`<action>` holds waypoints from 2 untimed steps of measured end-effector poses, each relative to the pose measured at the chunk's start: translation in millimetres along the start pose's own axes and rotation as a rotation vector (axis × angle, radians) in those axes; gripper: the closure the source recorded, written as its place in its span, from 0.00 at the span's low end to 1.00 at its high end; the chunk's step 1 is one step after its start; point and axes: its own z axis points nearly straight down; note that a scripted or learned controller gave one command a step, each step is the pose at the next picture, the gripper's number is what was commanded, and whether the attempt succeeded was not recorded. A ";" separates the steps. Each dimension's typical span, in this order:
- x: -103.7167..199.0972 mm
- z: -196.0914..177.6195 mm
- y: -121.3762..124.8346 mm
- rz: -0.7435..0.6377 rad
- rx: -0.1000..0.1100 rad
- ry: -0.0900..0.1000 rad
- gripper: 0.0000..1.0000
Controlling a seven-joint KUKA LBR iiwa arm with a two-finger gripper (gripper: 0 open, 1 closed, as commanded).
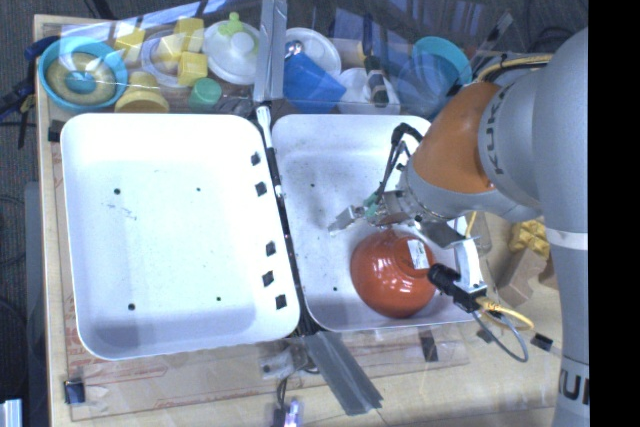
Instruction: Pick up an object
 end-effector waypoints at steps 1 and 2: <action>-9.3 -0.4 -26.3 -0.209 -0.041 -0.022 0.00; -9.0 -10.9 -24.3 -0.215 -0.043 -0.023 1.00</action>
